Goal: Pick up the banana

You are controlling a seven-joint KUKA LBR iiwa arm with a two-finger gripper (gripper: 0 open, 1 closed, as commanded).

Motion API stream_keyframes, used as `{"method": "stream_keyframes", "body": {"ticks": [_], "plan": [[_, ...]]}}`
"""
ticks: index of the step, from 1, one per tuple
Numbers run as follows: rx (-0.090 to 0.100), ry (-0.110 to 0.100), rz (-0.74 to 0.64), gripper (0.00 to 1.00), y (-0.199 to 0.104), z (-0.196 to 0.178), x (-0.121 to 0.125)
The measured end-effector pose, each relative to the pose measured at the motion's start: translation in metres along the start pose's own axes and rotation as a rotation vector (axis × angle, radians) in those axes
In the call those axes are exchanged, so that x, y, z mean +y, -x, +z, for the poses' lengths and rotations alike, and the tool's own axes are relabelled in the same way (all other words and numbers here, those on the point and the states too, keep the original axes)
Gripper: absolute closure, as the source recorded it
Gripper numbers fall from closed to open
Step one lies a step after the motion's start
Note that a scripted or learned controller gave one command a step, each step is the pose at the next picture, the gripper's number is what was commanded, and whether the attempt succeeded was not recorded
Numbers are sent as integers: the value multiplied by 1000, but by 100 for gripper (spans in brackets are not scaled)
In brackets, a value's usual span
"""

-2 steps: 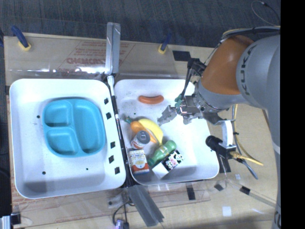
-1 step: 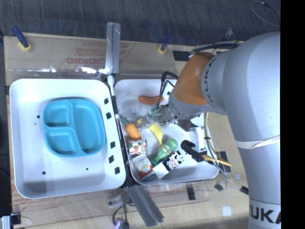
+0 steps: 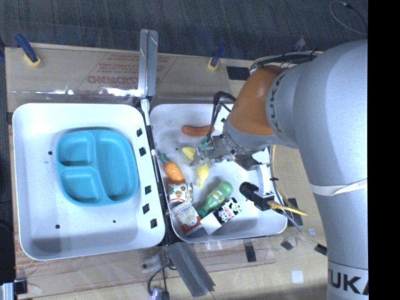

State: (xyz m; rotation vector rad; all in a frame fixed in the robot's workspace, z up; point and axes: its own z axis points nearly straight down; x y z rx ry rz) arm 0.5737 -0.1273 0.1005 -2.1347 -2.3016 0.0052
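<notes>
The claw hangs low in the right bin; I cannot tell its state. The yellow banana lies just below it, with a carrot to its left.

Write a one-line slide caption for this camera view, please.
KUKA arm's gripper poised over the banana in the cluttered right bin.

Grey arm of smooth rounded segments, with orange band above wrist. Black cable over band. "KUKA" lettering near base.
</notes>
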Motion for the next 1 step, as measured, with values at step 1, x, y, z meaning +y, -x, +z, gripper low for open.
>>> {"method": "stream_keyframes", "body": {"ticks": [1], "plan": [[2, 1, 58, 100, -51, -91, 19]]}}
